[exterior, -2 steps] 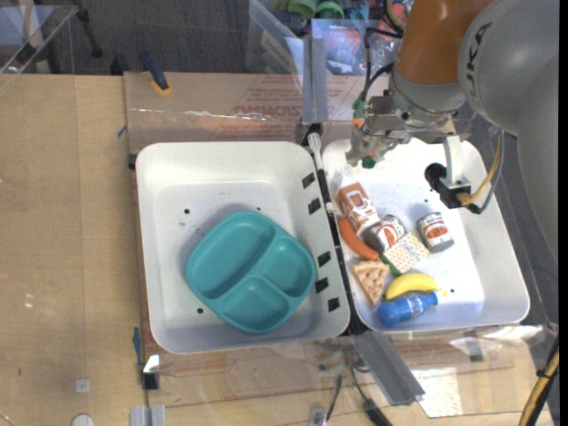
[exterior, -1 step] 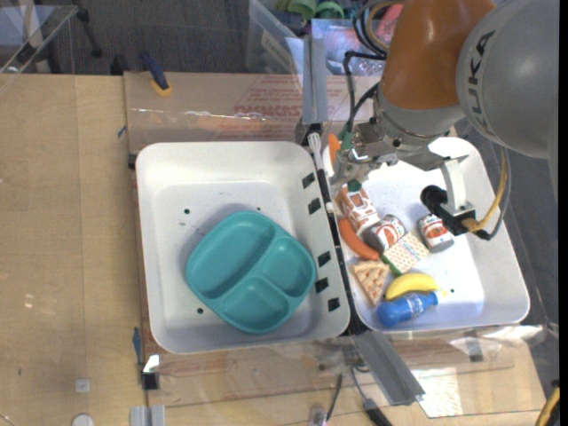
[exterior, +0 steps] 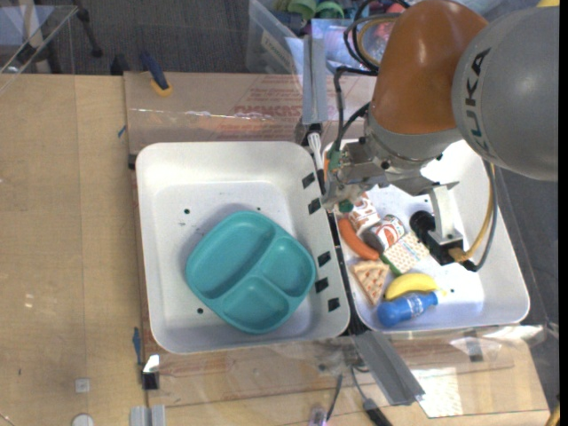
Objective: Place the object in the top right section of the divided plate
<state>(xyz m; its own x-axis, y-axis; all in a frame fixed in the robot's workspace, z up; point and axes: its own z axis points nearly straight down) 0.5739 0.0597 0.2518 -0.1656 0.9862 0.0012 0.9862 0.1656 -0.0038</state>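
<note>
Teal plate lies in the left bin, all three sections bare. The arm hangs over the right bin; its pincer sits low at that bin's left wall, just above a red-and-white can. Whether the pincer is released or clenched cannot be told. Beside the can lie a carrot, a waffle, a banana and a blue bottle, crowded together and well apart from the plate.
</note>
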